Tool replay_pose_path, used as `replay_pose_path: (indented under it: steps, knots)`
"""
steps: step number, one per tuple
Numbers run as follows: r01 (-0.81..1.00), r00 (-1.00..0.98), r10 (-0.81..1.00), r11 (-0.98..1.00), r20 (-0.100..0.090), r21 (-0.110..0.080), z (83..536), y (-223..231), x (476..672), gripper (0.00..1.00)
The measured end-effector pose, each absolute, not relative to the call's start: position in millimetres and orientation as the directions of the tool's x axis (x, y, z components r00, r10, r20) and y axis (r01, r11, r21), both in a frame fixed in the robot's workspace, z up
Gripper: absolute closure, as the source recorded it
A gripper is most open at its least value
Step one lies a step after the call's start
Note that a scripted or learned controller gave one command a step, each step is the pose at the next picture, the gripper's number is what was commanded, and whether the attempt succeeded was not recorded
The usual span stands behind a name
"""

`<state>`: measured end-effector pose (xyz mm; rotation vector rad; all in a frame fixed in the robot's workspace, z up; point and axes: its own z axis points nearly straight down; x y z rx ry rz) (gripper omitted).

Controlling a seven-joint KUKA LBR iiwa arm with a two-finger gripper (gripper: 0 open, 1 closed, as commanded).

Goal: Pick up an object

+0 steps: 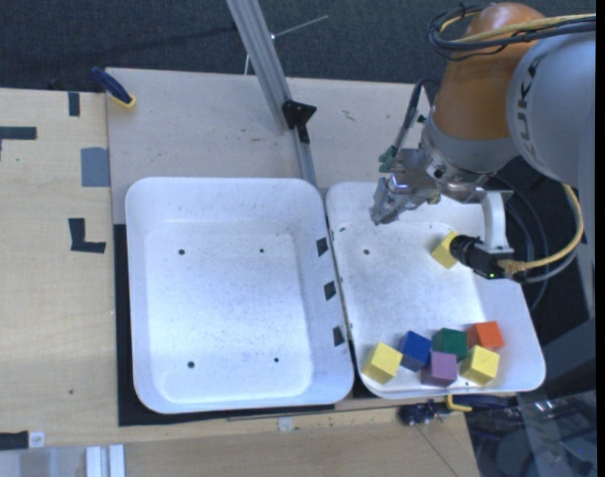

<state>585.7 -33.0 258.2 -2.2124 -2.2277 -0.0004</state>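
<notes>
Hand [389, 205] over right bin [411, 296] far end, grip state unclear. Cubes [436, 354] clustered at near edge, 1 yellow cube [444, 250] apart. Left bin [227, 296] speckled.

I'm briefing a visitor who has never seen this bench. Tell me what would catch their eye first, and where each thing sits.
The big grey arm with its orange band stands out first, reaching in from the right, its gripper over the far end of the right bin. Next comes the cluster of colored blocks at that bin's near end, with one yellow block apart by the right wall. The left bin lies alongside.
</notes>
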Motion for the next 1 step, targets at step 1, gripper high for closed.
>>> replay_pose_path:
  steps: [1]
  knots:
    - [1.000, -0.007, 1.000, 0.007, 0.001, -0.001, 258.5, 13.7, 582.9, 1.00]
